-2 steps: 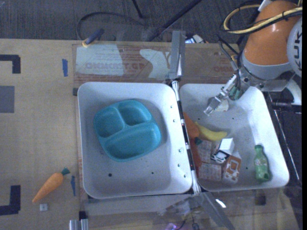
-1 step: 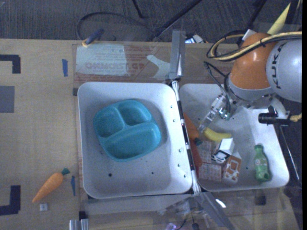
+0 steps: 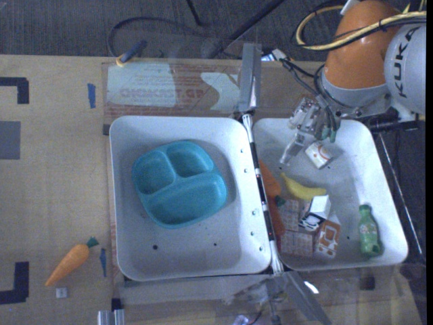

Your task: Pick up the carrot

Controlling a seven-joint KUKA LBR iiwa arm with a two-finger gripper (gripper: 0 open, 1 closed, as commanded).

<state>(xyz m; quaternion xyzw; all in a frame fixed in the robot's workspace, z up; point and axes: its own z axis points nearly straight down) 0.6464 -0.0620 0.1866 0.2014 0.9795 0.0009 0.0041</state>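
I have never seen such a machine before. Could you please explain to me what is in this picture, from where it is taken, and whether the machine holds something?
One camera looks down at a slant on a wooden bench. The grey and orange shape at the upper right is a robot arm; its gripper, a small two-finger hand, hangs over the right bin.

The left bin contains a blue divided plate. The right bin contains a banana, a green bottle, some small cartons and an orange, carrot-like piece by its left wall. A carrot lies outside the bins, on the bench at the lower left.

I see nothing between the gripper's fingers, so it seems to hold nothing.
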